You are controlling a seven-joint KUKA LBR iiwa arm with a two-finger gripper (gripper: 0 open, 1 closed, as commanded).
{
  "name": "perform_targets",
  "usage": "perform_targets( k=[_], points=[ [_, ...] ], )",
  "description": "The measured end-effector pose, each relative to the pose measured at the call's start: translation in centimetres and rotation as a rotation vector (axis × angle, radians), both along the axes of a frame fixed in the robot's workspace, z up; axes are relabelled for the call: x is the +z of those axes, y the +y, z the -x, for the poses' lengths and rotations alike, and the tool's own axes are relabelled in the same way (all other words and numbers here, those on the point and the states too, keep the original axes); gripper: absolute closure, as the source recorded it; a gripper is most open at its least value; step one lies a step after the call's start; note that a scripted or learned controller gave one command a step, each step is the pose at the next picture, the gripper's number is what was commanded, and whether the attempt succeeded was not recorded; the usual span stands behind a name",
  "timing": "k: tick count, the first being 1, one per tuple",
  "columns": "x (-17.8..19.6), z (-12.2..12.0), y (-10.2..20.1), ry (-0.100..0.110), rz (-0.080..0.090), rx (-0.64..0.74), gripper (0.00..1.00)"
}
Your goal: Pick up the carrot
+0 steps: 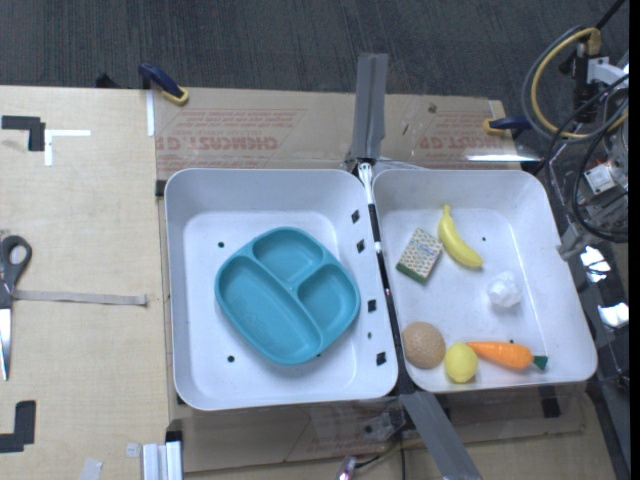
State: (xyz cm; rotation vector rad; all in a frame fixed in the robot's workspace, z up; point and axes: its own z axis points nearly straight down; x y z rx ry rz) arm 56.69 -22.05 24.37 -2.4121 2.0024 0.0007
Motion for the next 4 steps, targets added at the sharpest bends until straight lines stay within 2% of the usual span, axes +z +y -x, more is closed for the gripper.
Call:
perform_targets(
  k=[1, 2, 3, 4],
  points=[
    [-2.7, -5.3, 0.6, -0.001, 0.0, 0.118, 1.0],
    [6.8, -4.6, 0.8, -0.004, 0.001, 0.392, 1.0],
    [4.4, 0.1, 1.3, -0.003, 0.003, 0.823, 1.0],
    [0.6, -4.6, 0.1, -0.01, 0.004, 1.186, 1.0]
  ],
)
